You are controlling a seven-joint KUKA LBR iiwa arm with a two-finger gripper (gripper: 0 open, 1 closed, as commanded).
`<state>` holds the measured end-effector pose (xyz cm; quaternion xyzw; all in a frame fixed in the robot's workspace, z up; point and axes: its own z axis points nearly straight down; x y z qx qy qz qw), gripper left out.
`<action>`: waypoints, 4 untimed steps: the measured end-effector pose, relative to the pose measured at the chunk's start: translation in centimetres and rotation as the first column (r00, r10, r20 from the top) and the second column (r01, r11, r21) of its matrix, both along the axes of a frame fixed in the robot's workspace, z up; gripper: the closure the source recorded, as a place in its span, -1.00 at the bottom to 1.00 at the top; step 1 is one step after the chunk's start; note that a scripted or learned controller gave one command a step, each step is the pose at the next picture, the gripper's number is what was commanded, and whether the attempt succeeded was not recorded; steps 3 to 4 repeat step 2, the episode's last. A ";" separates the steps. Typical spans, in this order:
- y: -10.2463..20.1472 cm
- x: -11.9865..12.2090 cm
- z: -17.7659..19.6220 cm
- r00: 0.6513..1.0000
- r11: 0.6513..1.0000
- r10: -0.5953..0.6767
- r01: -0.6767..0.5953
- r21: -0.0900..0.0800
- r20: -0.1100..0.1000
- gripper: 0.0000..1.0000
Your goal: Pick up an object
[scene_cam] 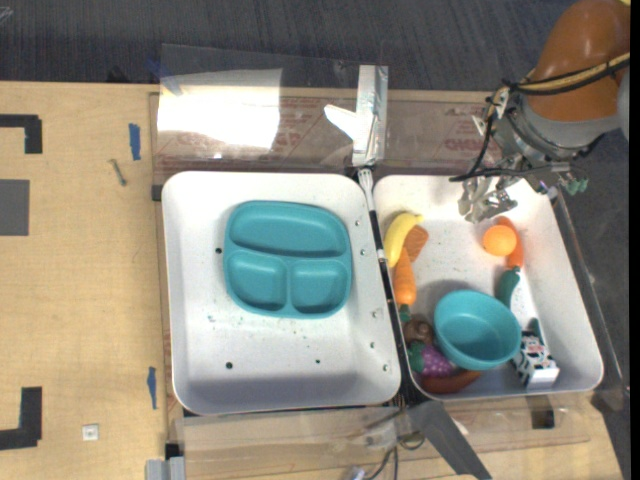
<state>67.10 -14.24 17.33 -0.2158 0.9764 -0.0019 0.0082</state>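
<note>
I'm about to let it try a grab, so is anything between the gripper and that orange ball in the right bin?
Nothing visible. The gripper hangs just up-left of the orange ball, with bare bin floor between them.

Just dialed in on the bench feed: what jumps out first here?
The teal divided plate lies alone in the middle of the left bin. The right bin is crowded: a teal bowl near its front, a banana and a carrot along its left wall, an orange toward the back. The gripper hangs over that bin's back edge, just beside the orange.
</note>
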 end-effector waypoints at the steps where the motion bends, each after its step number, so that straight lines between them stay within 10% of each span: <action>1: 1.7 -0.1 4.9 0.988 0.988 -0.156 0.156 0.003 -0.002 1.00; 2: 0.6 -0.4 -4.7 0.903 0.903 0.430 -0.430 0.003 -0.014 1.00; 4: 0.6 -0.4 -4.7 0.903 0.903 0.430 -0.430 0.003 -0.014 1.00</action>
